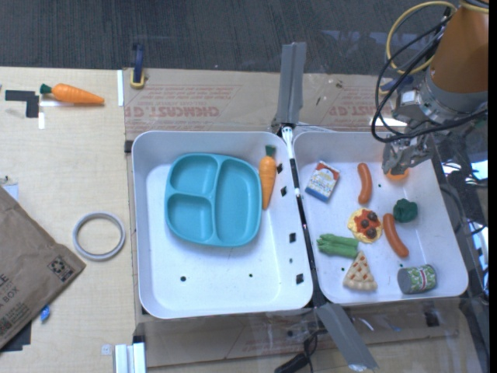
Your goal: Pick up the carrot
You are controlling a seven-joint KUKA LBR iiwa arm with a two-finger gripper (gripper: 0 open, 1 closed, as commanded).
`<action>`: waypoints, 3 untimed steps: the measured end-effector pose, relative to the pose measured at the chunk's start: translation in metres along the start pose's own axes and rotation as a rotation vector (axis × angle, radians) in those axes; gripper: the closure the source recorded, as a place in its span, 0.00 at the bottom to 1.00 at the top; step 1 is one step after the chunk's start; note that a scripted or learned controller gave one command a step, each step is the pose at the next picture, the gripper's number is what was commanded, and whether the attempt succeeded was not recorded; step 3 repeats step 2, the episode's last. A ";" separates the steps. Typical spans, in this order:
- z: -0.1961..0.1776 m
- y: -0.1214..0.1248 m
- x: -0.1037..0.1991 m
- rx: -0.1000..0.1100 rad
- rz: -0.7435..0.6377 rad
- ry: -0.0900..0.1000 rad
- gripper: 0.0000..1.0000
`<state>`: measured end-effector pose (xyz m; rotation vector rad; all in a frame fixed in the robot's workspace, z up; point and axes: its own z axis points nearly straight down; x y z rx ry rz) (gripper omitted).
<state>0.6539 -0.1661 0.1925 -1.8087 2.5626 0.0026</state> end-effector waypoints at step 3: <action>0.024 -0.015 0.042 -0.001 -0.486 0.000 1.00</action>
